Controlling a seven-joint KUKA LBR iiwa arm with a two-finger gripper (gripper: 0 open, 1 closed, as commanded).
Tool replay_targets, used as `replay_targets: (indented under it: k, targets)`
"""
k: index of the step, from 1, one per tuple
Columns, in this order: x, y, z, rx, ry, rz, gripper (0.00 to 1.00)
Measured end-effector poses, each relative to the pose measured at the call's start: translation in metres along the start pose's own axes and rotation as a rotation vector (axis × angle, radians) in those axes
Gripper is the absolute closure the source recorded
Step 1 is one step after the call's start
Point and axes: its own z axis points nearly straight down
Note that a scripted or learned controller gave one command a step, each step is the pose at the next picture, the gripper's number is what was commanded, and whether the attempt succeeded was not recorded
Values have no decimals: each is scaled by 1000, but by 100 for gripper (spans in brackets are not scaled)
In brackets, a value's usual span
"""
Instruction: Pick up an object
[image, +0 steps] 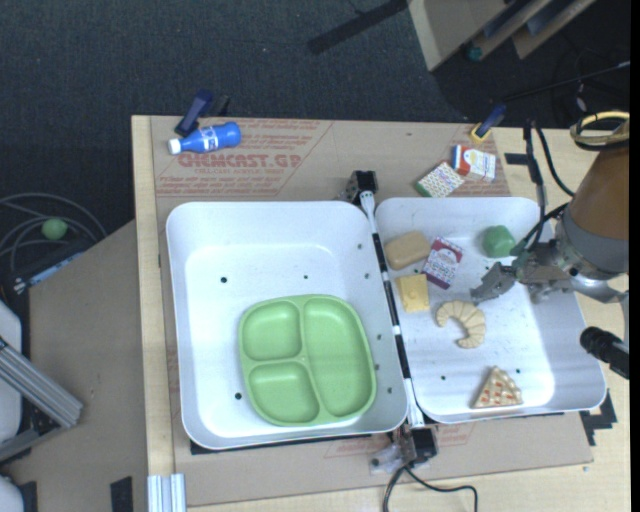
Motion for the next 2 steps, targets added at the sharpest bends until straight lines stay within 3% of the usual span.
replay_targets:
  k: [1,2]
  targets:
    - [16,21,102,3,1,0,0]
    - [16,22,90,-2,-1,1,100]
